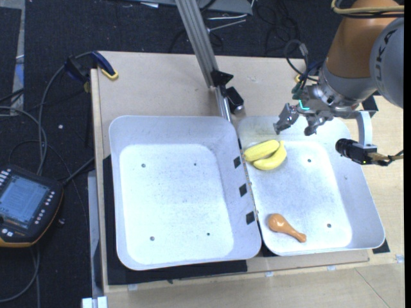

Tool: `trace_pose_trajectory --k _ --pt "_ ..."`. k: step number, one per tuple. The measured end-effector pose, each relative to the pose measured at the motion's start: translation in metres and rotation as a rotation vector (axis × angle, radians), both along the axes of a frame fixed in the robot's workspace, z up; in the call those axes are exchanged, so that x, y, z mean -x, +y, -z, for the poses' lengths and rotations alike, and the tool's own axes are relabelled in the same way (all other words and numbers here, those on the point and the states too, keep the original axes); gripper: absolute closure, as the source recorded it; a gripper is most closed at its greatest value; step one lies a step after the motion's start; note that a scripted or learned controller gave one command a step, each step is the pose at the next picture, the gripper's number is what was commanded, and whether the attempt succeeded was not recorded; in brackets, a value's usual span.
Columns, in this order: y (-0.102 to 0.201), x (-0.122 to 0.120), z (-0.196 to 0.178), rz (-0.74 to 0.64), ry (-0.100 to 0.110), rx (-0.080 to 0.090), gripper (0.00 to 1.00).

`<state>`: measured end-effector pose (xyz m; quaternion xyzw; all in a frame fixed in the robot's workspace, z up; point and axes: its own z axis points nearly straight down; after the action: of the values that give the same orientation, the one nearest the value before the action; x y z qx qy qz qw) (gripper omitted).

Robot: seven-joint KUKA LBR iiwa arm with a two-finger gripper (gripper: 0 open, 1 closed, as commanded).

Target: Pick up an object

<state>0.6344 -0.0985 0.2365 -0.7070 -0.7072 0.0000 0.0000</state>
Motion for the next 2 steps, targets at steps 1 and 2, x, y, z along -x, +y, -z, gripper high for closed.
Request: trace_pose_trajectory --k 1,2 --pt "0.000 0.000 0.000 0.000 0.000 0.000 0.00" --pt "-0.005 0.008 0.058 0.001 0.005 0.000 0.00"
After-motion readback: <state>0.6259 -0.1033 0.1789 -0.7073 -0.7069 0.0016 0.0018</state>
